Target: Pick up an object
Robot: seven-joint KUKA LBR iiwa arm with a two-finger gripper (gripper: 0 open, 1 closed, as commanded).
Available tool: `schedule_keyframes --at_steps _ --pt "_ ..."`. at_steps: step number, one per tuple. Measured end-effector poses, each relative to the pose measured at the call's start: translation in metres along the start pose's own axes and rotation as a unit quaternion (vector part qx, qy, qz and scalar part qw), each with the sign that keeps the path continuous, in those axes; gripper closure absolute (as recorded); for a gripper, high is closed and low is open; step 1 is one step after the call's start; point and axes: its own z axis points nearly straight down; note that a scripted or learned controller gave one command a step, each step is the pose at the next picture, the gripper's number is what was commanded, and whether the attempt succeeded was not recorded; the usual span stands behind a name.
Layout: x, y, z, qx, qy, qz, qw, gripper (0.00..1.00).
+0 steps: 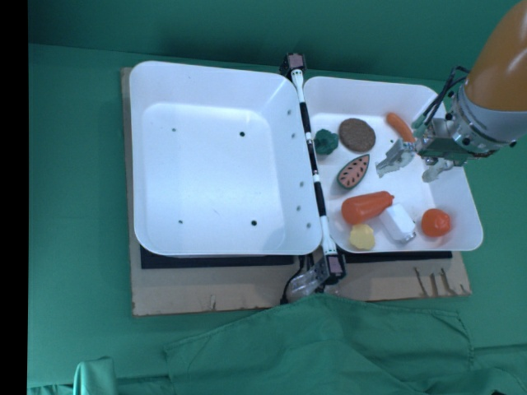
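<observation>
Though scattered across the floor of the right bin (461, 239), all lying loose and none lifted: a small orange carrot (400, 126) near the far wall, just beside the gripper; a brown round disc (356, 135); a dark green lump (326, 141) close against the divider rod (311, 159), too dim to name; a watermelon slice (353, 172) tilted on the white floor; a larger orange piece (367, 206), long and tapered, towards the near wall; a white block (398, 223) touching its thick end; a yellow piece (361, 237) just below, shape hard to read; an orange-red ball (436, 222) off by itself near the right corner. Above these, over the middle of the right bin, the gripper (409, 169), spread wide, with nothing between its fingers (391, 161) and bare white floor showing in the gap. Hard to say whether touching the floor or hanging clear of it. Behind it, the grey wrist and the orange band (502, 56), cut off by the frame's edge. Across the rod, the left bin (148, 89), with a few small dark dots on its floor. Under both bins, a sheet of cardboard (181, 295) on green cloth (74, 179), with a rumpled fold of cloth covering the near edge and half hiding a shiny clamp (306, 285) at the rod's near end.
</observation>
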Motion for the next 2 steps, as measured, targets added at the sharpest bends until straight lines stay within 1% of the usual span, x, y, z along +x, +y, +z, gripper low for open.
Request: schedule_keyframes --at_steps 1,2 --pt "0.0 0.0 0.0 0.0 0.0 0.0 1.0 0.0" --pt "0.003 0.002 0.042 0.003 0.0 0.0 1.0 0.0"
